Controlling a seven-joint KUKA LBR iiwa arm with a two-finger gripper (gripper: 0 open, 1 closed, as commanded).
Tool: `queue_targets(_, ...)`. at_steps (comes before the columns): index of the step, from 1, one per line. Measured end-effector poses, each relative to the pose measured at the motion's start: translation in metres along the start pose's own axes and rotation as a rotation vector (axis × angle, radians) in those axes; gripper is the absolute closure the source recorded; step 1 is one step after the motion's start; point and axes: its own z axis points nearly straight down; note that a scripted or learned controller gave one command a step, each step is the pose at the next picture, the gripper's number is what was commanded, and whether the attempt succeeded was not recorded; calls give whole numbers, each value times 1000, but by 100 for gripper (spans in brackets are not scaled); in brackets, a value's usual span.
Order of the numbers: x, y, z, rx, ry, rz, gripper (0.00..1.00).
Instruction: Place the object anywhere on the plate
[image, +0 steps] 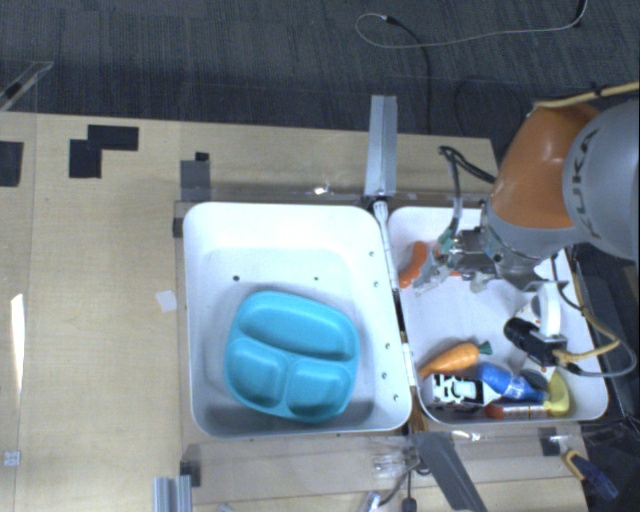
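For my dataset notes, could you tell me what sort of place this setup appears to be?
Probably a robotics lab bench: a grey and orange arm reaches over two white bins, one holding a blue divided plate, the other toy items such as a carrot.

Blue plate (291, 353), white bins (210, 300)

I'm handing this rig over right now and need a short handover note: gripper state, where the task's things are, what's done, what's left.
Gripper: low in the right bin, at a small orange object near the divider; a hold cannot be confirmed.
Blue plate: in the left bin, nothing on it.
A toy carrot and other items lie at the right bin's near edge.
Done: nothing placed.
Left: secure an object and set it on the plate.
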Motion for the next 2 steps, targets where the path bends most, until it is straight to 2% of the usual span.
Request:
queue_targets(1,1,1,-8,2,0,-5,100)
queue_targets(2,1,1,-15,5,-1,-10,100)
